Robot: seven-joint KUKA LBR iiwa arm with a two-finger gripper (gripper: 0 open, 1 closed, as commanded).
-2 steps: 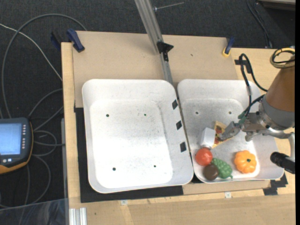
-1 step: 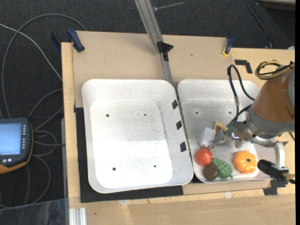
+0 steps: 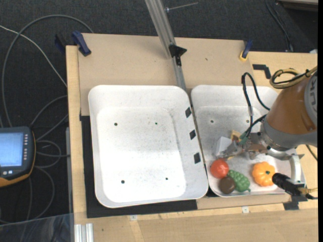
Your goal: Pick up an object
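My gripper [image 3: 235, 143] reaches in from the right and hangs low over the middle of the right bin [image 3: 217, 107]. Just below it lies a red tomato-like ball [image 3: 219, 168]. A green bumpy piece [image 3: 240, 181] and a dark brown round piece [image 3: 227, 185] sit together at the bin's front edge. An orange pumpkin-like piece [image 3: 262, 174] rests to their right, under the wrist. A pale grey shape [image 3: 222, 146] shows right beside the gripper's tip; I cannot tell whether it is an object or part of the gripper.
The left bin [image 3: 103, 102] stands beside the right one, with black clips along the shared edge. A slanted metal pole [image 3: 160, 21] rises behind the bins. Blue and yellow clamps hold the bench's far corners.
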